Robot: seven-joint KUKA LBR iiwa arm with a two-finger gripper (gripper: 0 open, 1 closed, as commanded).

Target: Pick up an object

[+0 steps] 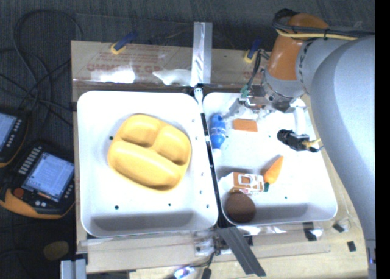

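Block (245,125), flat and orange, looks the likeliest pick. It seems light and stiff, perhaps foam or plastic. It is thin, so a grasp from above should close across its short sides. It lies in the right bin (304,180), toward that bin's 12 o'clock end, with a blue bottle (217,130) near its 9 o'clock. The pincer (255,102) hovers near, with the block at about its 7 o'clock. Whether the pincer is wide or narrow I cannot tell.

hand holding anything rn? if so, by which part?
Nothing visibly held. The hand is over the back of the right bin, next to the orange block, which lies on the bin floor.
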